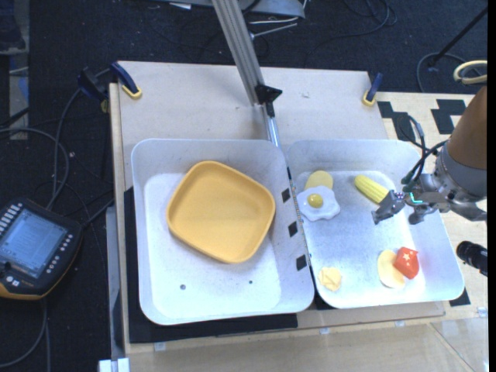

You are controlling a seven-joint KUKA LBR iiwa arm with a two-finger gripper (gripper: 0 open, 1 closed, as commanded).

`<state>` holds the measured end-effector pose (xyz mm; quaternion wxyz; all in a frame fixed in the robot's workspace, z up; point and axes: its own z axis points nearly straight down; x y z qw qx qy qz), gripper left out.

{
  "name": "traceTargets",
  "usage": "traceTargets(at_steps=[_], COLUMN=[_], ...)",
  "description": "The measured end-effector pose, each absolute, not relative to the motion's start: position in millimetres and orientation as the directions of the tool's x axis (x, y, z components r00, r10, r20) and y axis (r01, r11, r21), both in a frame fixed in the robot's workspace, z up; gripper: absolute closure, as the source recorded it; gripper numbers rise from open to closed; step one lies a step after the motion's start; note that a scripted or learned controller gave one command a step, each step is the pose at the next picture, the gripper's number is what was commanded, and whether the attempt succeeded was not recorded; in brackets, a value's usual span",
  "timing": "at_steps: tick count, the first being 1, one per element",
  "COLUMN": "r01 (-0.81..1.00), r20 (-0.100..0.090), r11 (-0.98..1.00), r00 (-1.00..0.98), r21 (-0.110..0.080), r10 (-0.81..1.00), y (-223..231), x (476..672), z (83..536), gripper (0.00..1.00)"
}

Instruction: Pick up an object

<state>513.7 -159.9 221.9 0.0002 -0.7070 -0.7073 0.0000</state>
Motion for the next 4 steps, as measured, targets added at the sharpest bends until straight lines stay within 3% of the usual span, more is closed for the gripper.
traceTargets(at_steps=[1, 3, 4], r01=[1.0, 1.0, 1.0], r20=[0.0, 0.001, 0.0], r11=[0.0, 0.0, 0.0], r00=[0.0, 0.0, 0.0], r21=[0.0, -0.006, -0.001], r10=[1.0, 1.0, 1.0], y=[-159.9, -165.3, -165.0], x=[513.7, 516.4, 516.1], z=[221.8, 112.9, 94.6], gripper=[0.0, 0.0, 0.0])
